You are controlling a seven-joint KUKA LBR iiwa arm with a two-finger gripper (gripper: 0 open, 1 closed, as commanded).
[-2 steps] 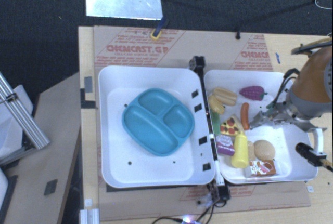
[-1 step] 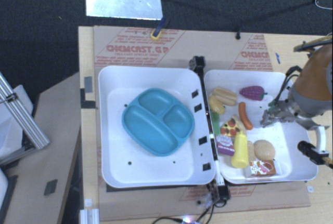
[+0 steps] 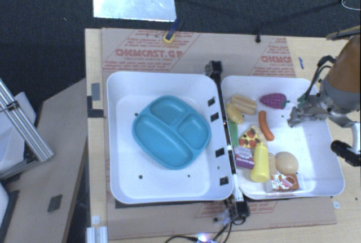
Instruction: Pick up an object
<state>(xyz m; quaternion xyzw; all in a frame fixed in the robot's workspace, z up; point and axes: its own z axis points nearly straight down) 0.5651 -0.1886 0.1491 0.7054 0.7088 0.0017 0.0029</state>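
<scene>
Carton (image 3: 285, 182) against bin rim (image 3: 293, 193)

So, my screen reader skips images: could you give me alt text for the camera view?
A grey arm's gripper hovers over the right white bin, which holds toy food: purple eggplant, orange sausage, yellow bottle. The left white bin holds a blue divided plate.

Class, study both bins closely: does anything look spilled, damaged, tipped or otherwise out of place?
Nothing stands out. The blue divided plate lies flat in the left bin. The toy foods, among them the yellow bottle, orange sausage and purple eggplant, lie loose inside the right bin. The gripper is over that bin's right side.
</scene>
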